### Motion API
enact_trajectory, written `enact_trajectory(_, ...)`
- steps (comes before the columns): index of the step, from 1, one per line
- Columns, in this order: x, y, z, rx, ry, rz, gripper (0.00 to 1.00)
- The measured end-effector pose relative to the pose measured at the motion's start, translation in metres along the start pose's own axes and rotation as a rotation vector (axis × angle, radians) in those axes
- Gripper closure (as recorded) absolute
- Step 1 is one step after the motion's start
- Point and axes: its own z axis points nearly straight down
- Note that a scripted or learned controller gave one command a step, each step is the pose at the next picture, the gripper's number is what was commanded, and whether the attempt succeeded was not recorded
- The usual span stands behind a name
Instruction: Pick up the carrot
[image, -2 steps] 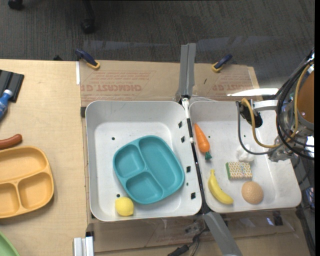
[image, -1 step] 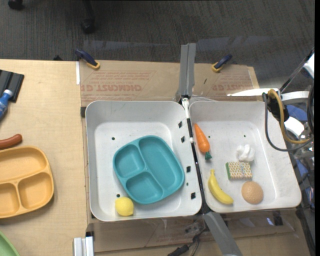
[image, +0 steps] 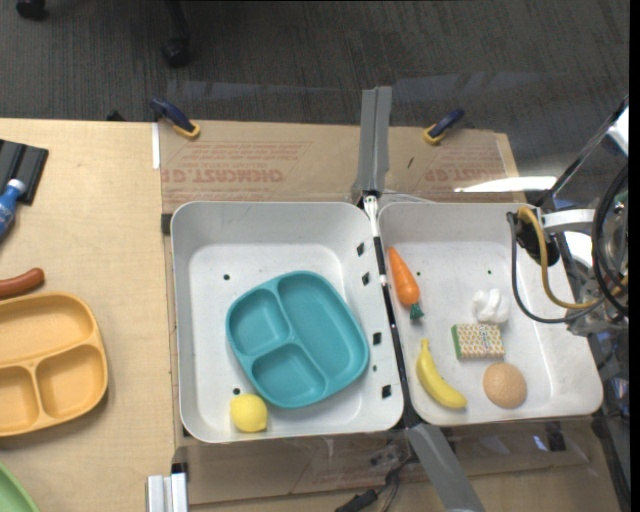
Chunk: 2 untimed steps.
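The carrot (image: 402, 277) lies in the right bin (image: 440, 225), close against its left wall, next to the divider between the two bins. Its orange body runs top to bottom at a slight slant, with the small green stem end (image: 415, 313) pointing toward the near side. A banana (image: 438, 377) lies below it, and a white lump (image: 488, 305), a green-and-yellow sponge (image: 478, 341) and an egg-like brown ball (image: 504, 385) lie further right, all apart from it. The left bin (image: 200, 300) holds a teal divided plate (image: 296, 339) and a lemon (image: 249, 412). Parts of the arm (image: 600, 270) and its cables show at the right edge; the gripper itself cannot be made out, so whether its jaws are open or closed cannot be told.

To do this well, I judge the approach should come straight down over the thick orange middle, fingers set across the carrot's narrow width. The wall is the risk: the finger on that side has little room, so a turned wrist or a nudge inward may be needed first
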Motion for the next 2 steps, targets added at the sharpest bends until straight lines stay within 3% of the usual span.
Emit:
enact_trajectory(1,-0.003,-0.030,0.034,-0.001,0.000,0.002,1.00)
enact_trajectory(2,0.075,-0.018,0.038,0.001,0.002,0.151,1.00)
